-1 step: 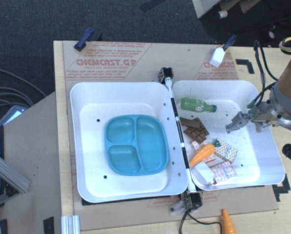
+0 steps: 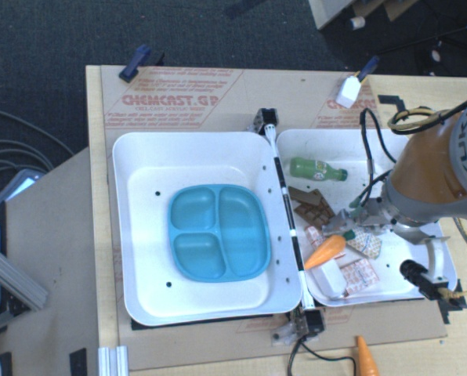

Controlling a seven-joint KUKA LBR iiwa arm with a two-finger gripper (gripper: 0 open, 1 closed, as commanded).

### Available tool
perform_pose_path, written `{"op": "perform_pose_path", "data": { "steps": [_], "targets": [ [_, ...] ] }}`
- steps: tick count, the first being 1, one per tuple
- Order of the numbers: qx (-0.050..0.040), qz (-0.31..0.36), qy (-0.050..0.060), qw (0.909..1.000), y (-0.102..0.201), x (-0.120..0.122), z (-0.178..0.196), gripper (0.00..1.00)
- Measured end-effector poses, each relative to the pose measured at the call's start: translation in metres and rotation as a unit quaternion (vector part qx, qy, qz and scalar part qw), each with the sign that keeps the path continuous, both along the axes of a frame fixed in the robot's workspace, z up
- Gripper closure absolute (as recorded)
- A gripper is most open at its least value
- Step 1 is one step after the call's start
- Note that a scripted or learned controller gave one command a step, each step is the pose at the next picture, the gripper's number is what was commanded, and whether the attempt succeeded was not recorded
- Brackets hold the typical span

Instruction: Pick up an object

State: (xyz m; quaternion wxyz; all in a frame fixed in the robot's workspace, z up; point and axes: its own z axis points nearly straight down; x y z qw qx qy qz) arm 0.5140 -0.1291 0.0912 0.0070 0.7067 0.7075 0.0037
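The arm (image 2: 433, 171) reaches into the right bin (image 2: 374, 292) from the right, its pincer (image 2: 357, 219) low over a cluster of objects. Whether the pincer is open, closed, or gripping anything cannot be told. Just below and left of the pincer lies an orange carrot (image 2: 326, 251); directly below it sit patterned packets (image 2: 359, 272). A brown chocolate bar (image 2: 310, 204) lies to its left, and a green bottle (image 2: 316, 169) farther up. Well to the left, the left bin (image 2: 139, 163) holds a blue divided plate (image 2: 219, 232).
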Motion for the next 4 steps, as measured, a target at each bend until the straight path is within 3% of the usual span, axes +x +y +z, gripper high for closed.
{"op": "perform_pose_path", "data": {
  "steps": [1, 2, 3, 4],
  "targets": [
    [0.0015, -0.001, 0.000, 1.0000, 0.001, 0.000, 0.009, 1.00],
    [0.0016, -0.001, 0.000, 1.0000, 0.001, 0.000, 0.009, 0.00],
    [-0.0011, -0.001, -0.002, 1.0000, 0.030, -0.030, -0.002, 0.00],
    [0.0016, -0.001, 0.003, 1.0000, 0.031, 0.042, -0.003, 0.00]
  ]
}}
